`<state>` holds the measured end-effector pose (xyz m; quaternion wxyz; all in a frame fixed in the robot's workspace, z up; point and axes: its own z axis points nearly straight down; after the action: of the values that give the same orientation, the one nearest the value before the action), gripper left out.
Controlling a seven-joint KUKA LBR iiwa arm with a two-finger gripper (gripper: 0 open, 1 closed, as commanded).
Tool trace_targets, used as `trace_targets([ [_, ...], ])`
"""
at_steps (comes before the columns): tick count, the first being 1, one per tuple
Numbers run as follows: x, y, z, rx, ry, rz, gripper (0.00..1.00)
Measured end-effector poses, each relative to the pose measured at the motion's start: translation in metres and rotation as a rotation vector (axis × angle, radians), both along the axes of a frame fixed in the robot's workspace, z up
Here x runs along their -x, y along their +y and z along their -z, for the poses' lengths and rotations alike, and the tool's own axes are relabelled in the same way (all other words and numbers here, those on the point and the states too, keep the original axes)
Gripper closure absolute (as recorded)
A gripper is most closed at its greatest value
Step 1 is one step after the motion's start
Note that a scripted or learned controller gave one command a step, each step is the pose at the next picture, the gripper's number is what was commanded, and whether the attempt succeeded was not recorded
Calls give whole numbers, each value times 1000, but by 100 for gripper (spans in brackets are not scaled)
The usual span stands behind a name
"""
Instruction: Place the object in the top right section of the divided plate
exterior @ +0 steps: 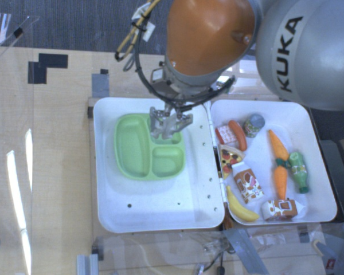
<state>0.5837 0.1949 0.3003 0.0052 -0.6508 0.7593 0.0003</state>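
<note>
Camera view: my gripper (169, 123) hangs over the top right section of the green divided plate (139, 153) in the left bin (155, 211). I cannot tell its state, nor whether any object sits there; placement unconfirmed.

The plate's (139, 153) top right section is covered by the gripper (169, 123); bare floor is left around it (left bin (155, 211)).
</note>
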Motion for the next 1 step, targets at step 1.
trace_targets([
  [1, -2, 2, -11, -7, -5, 6, 100],
])
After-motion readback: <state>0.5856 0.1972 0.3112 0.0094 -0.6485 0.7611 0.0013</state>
